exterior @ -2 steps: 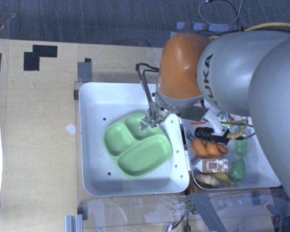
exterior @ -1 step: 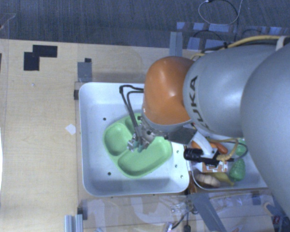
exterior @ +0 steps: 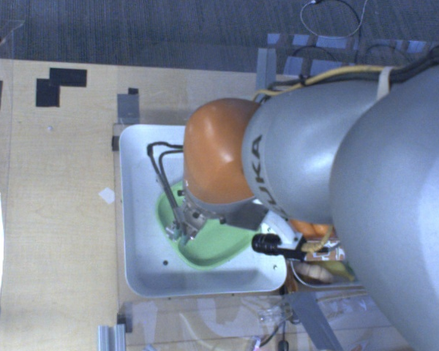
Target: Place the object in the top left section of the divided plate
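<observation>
The claw (exterior: 179,232) hangs low over the green divided plate (exterior: 212,248), at the plate's left edge, but the orange wrist band and grey arm cover most of it, so I cannot tell whether anything sits in it or how it is set. The object to be placed cannot be picked out anywhere around the claw or on the visible part of the plate.

The arm (exterior: 351,181) is the largest thing here: its grey body fills the right half of the view and reaches leftward over the bins, with the rounded orange band (exterior: 216,152) above the wrist. A yellow cable (exterior: 329,75) runs along its upper side.

The pale wooden table (exterior: 51,196) spreads to the left, carrying black tape marks (exterior: 58,85) near its far edge and a small white scrap (exterior: 106,194) just left of the bin.

The left white bin (exterior: 143,269) holds the plate, which lies toward the bin's right side and is partly hidden under the wrist. A thin dark wire frame (exterior: 161,159) stands in the bin beside the band.

At the arm's lower edge, a sliver of the right bin (exterior: 322,269) shows orange and yellowish items, too hidden to identify. A black fitting (exterior: 274,246) juts from the wrist just beside them.
</observation>
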### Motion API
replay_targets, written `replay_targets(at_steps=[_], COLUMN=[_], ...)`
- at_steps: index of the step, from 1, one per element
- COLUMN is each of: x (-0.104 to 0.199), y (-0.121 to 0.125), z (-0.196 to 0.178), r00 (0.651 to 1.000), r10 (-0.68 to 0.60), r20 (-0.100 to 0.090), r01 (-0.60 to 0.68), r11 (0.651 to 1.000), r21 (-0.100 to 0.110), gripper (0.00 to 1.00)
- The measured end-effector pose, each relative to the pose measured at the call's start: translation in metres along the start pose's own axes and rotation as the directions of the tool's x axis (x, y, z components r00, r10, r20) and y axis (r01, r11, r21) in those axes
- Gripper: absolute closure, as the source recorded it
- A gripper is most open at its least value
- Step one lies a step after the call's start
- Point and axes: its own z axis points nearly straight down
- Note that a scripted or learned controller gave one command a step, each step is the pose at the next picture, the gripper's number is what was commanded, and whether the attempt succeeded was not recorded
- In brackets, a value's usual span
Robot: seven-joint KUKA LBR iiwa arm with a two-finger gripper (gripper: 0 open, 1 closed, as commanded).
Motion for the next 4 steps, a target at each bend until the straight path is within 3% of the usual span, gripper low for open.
replay_targets(at_steps=[1, 2, 3, 4], x=[0.000, -0.012, -0.003, -0.023], y=[0.000, -0.003, 0.006, 0.022], z=[0.000, 0.065, 0.056, 0.080], r00=[1.000, 0.848, 0.856, 0.930], r10=[0.001, 0.530, 0.517, 0.368], r20=[0.000, 0.000, -0.017, -0.011], r01=[-0.001, -0.529, -0.517, -0.369], r11=[1.000, 0.848, 0.855, 0.929], r21=[0.000, -0.030, -0.030, -0.025], gripper=[0.00, 0.00, 1.00, 1.00])
